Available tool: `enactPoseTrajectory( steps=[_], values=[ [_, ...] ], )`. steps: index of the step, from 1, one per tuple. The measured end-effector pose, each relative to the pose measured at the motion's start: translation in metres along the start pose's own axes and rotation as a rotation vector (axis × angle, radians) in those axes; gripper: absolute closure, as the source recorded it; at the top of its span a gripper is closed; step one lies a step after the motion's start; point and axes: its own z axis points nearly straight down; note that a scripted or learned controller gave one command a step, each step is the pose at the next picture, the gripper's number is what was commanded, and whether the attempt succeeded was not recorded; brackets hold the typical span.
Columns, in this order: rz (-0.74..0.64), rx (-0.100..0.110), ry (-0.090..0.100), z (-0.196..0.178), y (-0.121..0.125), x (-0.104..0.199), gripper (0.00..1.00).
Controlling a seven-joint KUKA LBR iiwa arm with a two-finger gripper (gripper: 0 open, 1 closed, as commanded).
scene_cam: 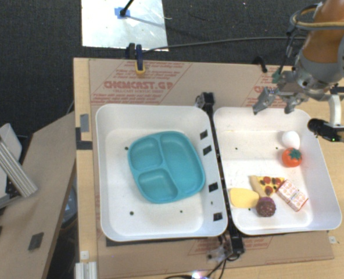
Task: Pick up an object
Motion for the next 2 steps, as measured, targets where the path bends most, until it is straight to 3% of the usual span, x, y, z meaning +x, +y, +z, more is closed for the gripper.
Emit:
enactPoseTrajectory(
  steps=[1,2],
  values=[
    [-0.002,-0.010,-0.001,-0.006,0.002,0.000,0.00],
    [-0.001,-0.008,-0.001,0.036,0.000,0.003,0.00]
  ],
)
